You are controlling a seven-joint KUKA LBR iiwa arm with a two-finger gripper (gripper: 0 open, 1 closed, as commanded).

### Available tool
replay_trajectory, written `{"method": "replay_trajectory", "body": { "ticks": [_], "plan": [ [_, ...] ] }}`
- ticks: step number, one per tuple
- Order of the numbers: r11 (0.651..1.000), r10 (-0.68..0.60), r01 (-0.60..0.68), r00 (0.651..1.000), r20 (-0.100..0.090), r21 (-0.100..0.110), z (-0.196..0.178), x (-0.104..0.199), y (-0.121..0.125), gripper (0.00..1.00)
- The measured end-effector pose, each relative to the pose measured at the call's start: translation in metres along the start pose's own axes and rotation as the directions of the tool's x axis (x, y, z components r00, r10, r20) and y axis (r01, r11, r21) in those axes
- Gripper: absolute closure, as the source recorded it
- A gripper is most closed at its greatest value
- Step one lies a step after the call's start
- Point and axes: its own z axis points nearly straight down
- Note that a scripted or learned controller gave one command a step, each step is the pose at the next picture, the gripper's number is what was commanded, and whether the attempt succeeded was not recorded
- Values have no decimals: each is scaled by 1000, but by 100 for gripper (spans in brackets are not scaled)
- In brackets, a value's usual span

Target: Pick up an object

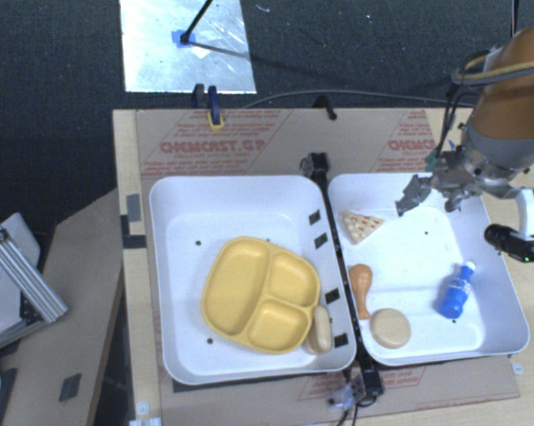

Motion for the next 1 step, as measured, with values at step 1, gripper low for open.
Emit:
{"method": "replay_trajectory", "body": {
  "ticks": [1],
  "plan": [
    [1000,-2,2,1000,2,-12,-7,0,2,0]
  ]
}}
